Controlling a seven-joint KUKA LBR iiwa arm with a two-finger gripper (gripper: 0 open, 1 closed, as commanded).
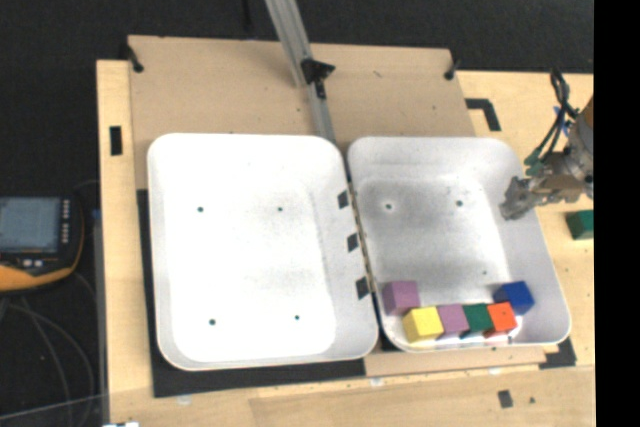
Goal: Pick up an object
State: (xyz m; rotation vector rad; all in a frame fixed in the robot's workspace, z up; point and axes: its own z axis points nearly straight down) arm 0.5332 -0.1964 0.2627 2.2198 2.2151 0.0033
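gripper (517,196), its state impossible to tell, hangs at the right bin's (430,155) right rim; the blocks (455,313) lie clustered along that bin's near edge, toward the camera from it.

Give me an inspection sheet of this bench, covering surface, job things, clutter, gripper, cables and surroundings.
Surface: wooden bench bearing left bin and right bin.
Job's things: blocks along right bin's near wall: purple block, yellow block, orange block, blue block.
Clutter: green object on bench beside right bin.
Gripper: gripper over right bin's right rim, holding nothing.
Cables: wires above gripper.
Surroundings: handheld pendant at left; metal rail behind.
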